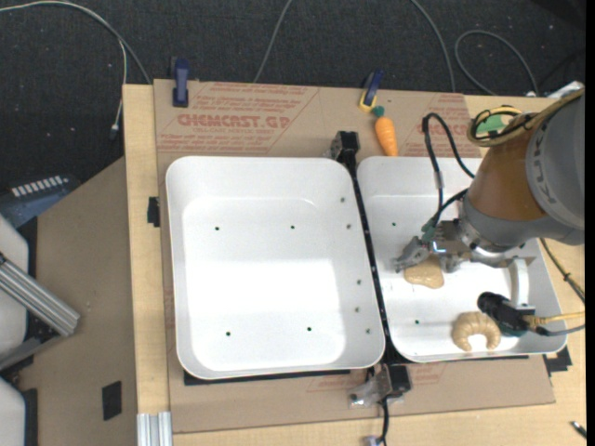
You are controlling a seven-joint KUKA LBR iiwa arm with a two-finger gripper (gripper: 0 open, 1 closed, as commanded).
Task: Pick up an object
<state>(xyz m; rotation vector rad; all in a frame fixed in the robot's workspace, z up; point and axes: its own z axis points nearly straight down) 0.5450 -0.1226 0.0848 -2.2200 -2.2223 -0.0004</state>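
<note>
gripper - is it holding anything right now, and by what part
Cannot be told. The gripper sits low in the right bin, right over a tan object, but no grasp is visible.

- Both bins, left [200, 179] and right [409, 179]: smooth white plastic with a soft sheen.
- Board [232, 114] under them: matt brown cardboard with red print.
- Floor [74, 54]: dark, rough carpet.
- Arm [544, 170]: smooth grey casing; its band [497, 189] is satin orange.
- Croissant [476, 331] by the right bin's near edge: tan, matt.
- Carrot [386, 136] on the board: glossy orange plastic.
</note>
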